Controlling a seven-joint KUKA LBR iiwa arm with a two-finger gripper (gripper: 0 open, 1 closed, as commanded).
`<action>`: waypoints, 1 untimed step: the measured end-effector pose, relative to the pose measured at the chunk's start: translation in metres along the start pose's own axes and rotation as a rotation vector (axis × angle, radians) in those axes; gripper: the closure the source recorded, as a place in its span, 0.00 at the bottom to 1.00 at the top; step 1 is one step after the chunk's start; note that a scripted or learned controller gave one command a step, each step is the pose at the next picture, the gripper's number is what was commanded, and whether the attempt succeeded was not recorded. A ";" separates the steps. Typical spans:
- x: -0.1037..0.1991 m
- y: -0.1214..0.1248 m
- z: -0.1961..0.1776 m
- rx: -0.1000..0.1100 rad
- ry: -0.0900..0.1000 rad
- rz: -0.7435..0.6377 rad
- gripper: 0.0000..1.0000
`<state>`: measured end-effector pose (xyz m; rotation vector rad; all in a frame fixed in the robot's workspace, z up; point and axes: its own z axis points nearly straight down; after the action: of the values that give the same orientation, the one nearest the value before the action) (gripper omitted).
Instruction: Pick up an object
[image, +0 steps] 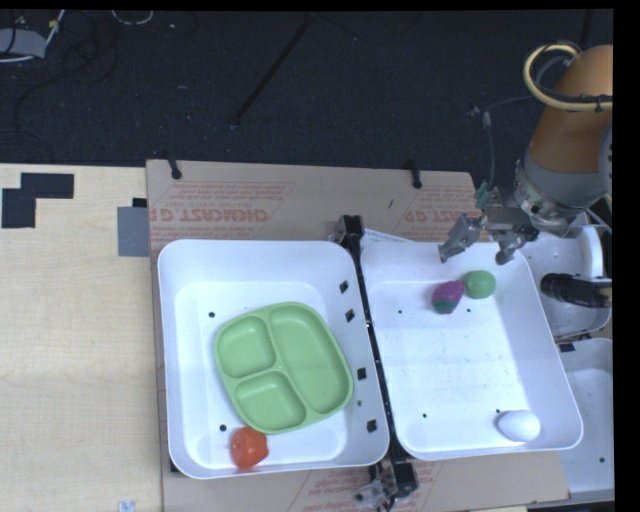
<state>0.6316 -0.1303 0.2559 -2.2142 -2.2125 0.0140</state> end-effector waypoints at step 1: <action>0.000 0.002 -0.008 -0.014 -0.002 -0.002 0.00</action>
<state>0.6337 -0.1303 0.2639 -2.2199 -2.2222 0.0012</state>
